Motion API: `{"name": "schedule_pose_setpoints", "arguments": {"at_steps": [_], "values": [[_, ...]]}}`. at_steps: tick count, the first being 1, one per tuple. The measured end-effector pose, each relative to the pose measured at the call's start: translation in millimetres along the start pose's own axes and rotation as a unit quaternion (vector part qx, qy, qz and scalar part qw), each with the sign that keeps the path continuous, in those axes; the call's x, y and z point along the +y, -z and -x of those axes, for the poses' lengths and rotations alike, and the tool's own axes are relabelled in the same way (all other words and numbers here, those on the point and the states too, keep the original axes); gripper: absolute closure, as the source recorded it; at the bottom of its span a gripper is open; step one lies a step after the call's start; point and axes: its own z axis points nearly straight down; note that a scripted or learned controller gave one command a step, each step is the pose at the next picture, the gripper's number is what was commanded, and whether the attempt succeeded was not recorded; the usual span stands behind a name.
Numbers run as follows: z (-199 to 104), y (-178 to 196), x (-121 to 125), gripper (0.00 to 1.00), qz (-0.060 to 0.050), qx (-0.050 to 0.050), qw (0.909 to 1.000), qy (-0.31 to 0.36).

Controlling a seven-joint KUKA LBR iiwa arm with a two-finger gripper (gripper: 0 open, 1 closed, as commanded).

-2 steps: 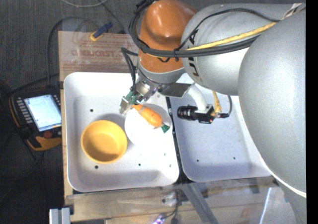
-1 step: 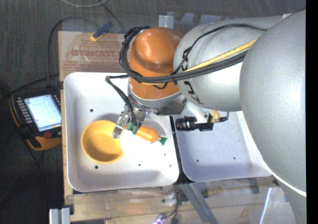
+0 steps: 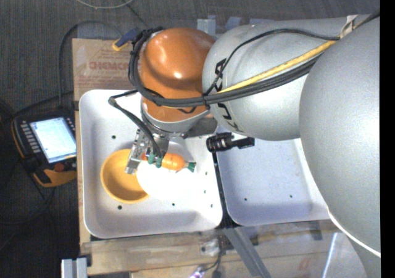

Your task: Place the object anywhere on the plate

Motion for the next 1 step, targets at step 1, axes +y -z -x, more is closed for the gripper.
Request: {"name": "schedule_pose_setpoints", "arguments": {"at_steps": [1], "values": [[-1.7,-2.2,-70.9,1.0,0.0,0.001,0.9908,-0.135]]}}
